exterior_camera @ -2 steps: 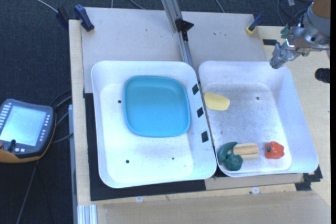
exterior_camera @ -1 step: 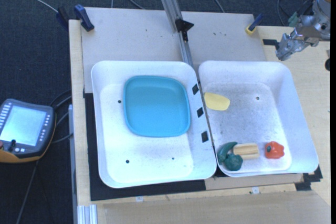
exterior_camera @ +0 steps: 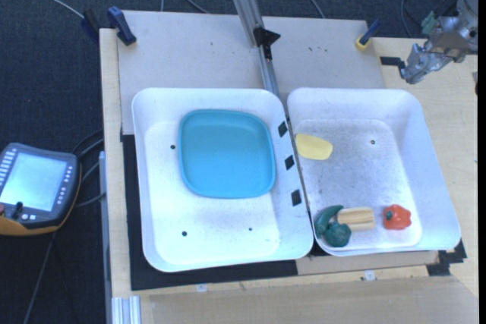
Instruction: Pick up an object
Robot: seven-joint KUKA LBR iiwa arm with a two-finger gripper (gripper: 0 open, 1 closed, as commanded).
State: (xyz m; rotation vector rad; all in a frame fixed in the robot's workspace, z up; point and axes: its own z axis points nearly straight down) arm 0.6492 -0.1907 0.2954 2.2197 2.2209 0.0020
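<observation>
On a pale bench [exterior_camera: 190, 49] sit two shallow white bins, side by side. Left bin [exterior_camera: 156, 231] holds a turquoise square plate [exterior_camera: 226, 153]. Right bin [exterior_camera: 425, 163] holds a yellow piece [exterior_camera: 313, 146] near its upper left, and along its lower edge a dark green vegetable [exterior_camera: 332, 226] touching a tan block [exterior_camera: 356, 218], with a red pepper [exterior_camera: 396, 217] just beside. The gripper [exterior_camera: 419, 64] hovers above the right bin's upper right corner, outside it, carrying nothing; whether it is released or clenched cannot be told.

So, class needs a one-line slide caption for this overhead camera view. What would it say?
Gripper waits beyond the right bin holding four small objects; a blue plate fills the left bin.
</observation>
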